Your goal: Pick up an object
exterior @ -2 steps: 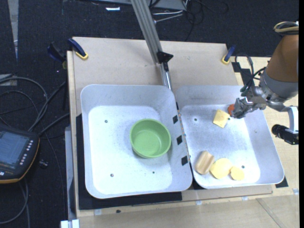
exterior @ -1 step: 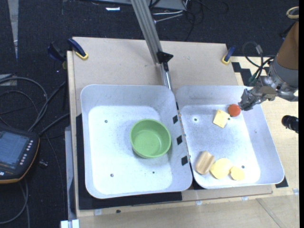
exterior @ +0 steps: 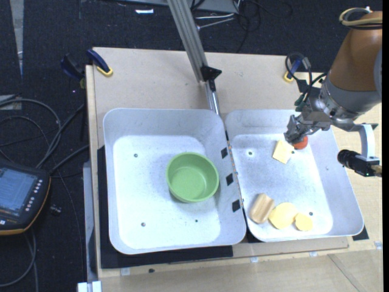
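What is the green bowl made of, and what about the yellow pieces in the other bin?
The green bowl looks like smooth plastic: one even colour with a soft sheen on its rim. The yellow pieces look matte, with rounded edges, perhaps toy food of foam or plastic; the view leaves that open. The white bins look like thin moulded plastic, speckled with dark marks.

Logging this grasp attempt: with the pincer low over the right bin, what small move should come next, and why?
Probably a short lift to test the grasp. The pincer sits on a small orange-red object in the right bin, beside a yellow wedge. Whether the object is actually gripped cannot be told from this view.
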